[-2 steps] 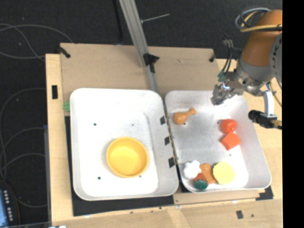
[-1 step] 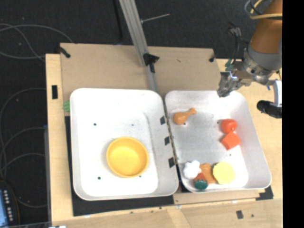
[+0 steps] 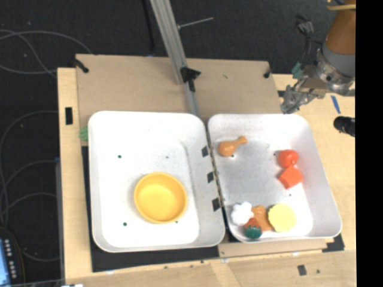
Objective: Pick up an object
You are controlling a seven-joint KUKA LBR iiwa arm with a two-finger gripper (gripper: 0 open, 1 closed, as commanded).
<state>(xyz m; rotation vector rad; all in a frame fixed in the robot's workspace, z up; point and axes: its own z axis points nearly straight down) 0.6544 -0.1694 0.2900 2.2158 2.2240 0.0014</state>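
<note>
Table (image 3: 149, 76) carries two bins: left bin (image 3: 119, 136) has a yellow bowl (image 3: 160, 197) around 5 o'clock. Right bin (image 3: 263, 130) has an orange block (image 3: 290, 176) and red piece (image 3: 288, 158) at 3 o'clock, a yellow disc (image 3: 282, 217) with small bits at 6, a drumstick (image 3: 230, 146) at 10. Gripper (image 3: 290, 103) hangs over the right bin's 1 o'clock corner, fingers holding nothing; can't tell if they're spread.

No readable text, labels or numbers anywhere.
</note>
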